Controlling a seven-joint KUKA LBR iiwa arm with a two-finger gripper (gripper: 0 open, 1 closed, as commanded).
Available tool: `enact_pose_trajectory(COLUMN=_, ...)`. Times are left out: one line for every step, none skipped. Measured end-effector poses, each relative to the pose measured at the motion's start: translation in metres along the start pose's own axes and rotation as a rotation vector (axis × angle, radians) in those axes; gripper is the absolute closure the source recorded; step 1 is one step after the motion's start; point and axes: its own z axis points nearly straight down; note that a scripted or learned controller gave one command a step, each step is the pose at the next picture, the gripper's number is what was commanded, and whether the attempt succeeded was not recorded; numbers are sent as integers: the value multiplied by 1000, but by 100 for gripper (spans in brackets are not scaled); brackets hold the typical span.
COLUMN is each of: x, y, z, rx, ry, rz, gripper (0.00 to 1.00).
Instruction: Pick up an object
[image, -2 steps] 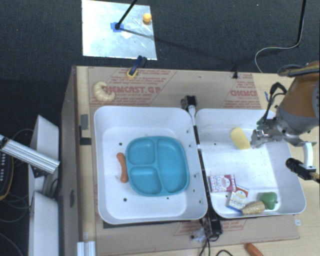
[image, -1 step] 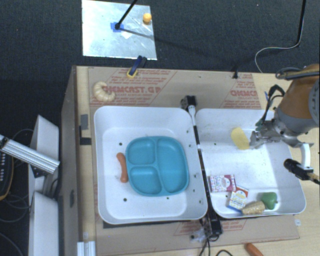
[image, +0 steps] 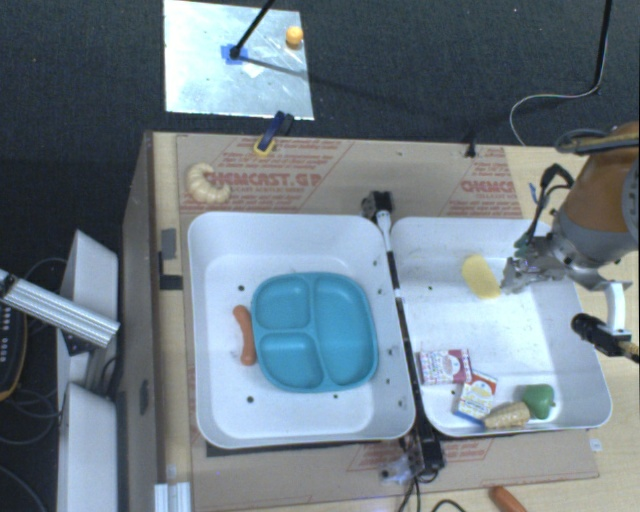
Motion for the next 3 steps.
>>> enact_pose_trajectory(x=-14, y=9, z=-23, rx=2, ry=0, rz=1, gripper=100)
enact_pose_trajectory(x=-13, y=17, z=-35, rx=1, ry=1, rz=-2, gripper=100)
enact_pose_trajectory(x=-13, y=18, z=-46, rx=-2, ry=0, rz=-5, gripper=100)
